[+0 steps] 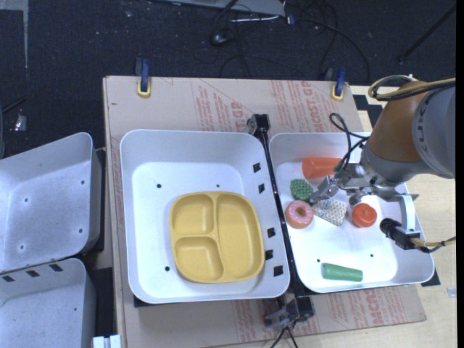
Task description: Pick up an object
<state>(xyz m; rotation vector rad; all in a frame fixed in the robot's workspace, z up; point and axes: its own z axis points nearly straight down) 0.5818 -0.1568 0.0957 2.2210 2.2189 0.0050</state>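
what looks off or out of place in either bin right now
Nothing looks spilled or broken. The yellow divided plate lies flat but slightly skewed in the left bin. In the right bin, toys crowd around the gripper, while a green cylinder lies apart.

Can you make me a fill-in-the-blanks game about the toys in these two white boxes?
1. The yellow tray has ___ compartments.
2. The pink donut lies in the ___ bin.
3. The long block nearest the right bin's front edge is ___.
4. The end effector hovers over the ___ bin.

Missing words: three; right; green; right
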